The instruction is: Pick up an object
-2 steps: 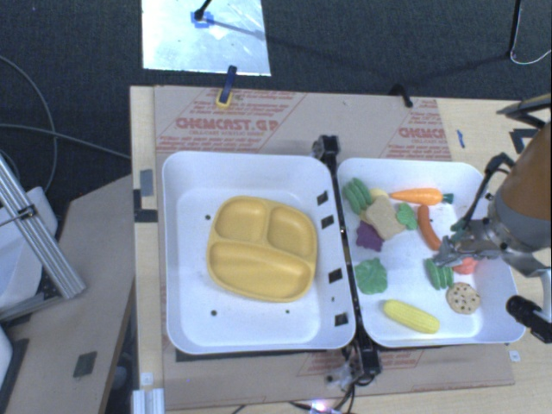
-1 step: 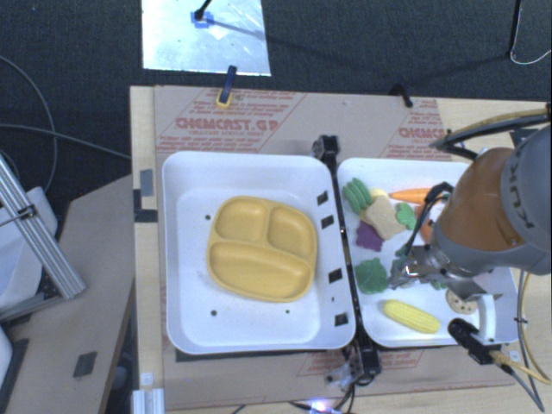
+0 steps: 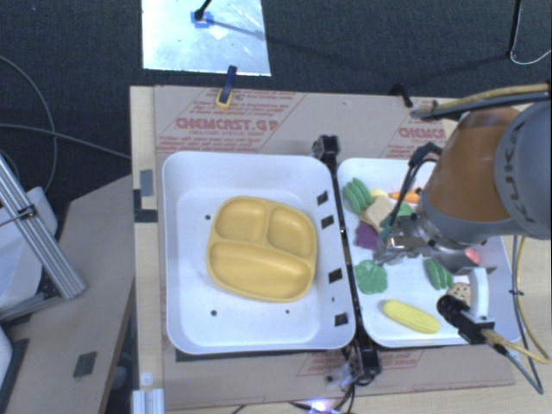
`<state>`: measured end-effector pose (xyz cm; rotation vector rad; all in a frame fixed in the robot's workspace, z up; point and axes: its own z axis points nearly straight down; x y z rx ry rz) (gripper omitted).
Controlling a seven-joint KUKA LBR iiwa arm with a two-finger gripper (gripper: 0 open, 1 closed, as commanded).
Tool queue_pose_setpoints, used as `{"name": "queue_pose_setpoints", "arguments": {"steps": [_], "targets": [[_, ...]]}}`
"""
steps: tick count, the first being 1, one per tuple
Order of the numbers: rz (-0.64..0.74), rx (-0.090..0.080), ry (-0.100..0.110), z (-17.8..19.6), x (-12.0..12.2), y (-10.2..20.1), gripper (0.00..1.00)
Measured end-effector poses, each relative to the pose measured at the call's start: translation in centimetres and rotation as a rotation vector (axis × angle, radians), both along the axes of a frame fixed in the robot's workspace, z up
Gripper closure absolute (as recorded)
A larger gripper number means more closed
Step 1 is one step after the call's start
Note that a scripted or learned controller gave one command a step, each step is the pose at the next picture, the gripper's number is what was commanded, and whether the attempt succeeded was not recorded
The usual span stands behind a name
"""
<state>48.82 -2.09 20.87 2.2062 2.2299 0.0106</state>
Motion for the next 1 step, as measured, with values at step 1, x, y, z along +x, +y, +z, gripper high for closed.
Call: {"name": "queue_pose_setpoints", "arguments": {"steps": [1], "targets": [[-0.007,-0.001,0.006,-0.42,-0.10,-0.37,0.00]]}}
